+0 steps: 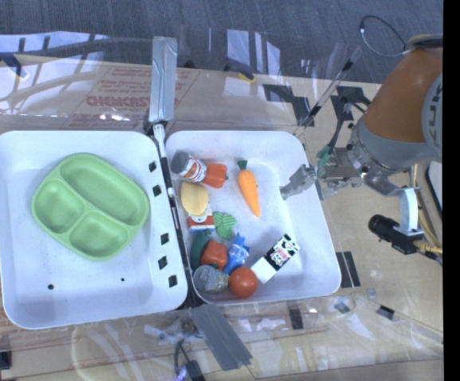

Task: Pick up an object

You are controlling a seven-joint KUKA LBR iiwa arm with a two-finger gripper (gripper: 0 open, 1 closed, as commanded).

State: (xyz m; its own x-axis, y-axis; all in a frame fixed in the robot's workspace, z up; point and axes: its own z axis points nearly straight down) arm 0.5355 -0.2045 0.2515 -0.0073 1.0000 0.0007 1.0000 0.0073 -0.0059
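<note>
The right bin (313, 236) serves as the reference: the green divided plate (91, 205) lies in the neighbouring bin to its left. The gripper (299, 182) hovers over the right bin's right rim, finger state indeterminate. The carrot (249, 192) lies inside the right bin, just left of the gripper.

2 white bins: the left bin (7, 213) and the right bin (313, 244). 1 green divided plate (90, 205) with 3 compartments. 1 toy carrot (249, 190). 1 red tomato (243, 282). 1 cow-patterned carton (276, 257). 1 yellow toy (195, 199). 1 green ridged toy (224, 225). 1 blue piece (237, 252). 1 grey round piece (208, 279).
</note>
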